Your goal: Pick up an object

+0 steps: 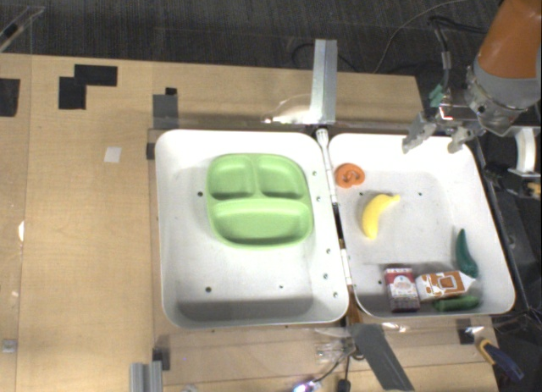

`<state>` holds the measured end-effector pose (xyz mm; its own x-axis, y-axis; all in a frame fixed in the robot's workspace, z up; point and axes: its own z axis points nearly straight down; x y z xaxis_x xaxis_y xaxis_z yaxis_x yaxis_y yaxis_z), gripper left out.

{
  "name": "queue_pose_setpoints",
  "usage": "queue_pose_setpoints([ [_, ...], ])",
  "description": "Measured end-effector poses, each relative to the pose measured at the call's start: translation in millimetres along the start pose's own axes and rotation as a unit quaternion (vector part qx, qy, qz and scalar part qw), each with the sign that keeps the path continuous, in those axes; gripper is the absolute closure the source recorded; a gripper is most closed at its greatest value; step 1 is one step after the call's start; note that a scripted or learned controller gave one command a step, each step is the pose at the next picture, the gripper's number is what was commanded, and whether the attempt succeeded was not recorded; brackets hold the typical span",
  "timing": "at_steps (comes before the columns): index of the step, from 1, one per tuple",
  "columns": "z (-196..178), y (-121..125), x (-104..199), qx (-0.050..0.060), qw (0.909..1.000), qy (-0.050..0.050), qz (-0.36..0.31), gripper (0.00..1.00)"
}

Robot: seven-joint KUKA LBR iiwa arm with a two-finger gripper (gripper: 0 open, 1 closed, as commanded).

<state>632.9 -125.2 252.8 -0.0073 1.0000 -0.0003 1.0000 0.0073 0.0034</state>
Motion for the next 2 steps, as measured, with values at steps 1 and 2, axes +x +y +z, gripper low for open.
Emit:
queue_pose_setpoints([
  [1,112,-27,42,0.000,0.9998,0.000,-0.022,0.00],
  [2,161,-51,34,-0.005,0.9980,0.000,-0.062,0.00],
])
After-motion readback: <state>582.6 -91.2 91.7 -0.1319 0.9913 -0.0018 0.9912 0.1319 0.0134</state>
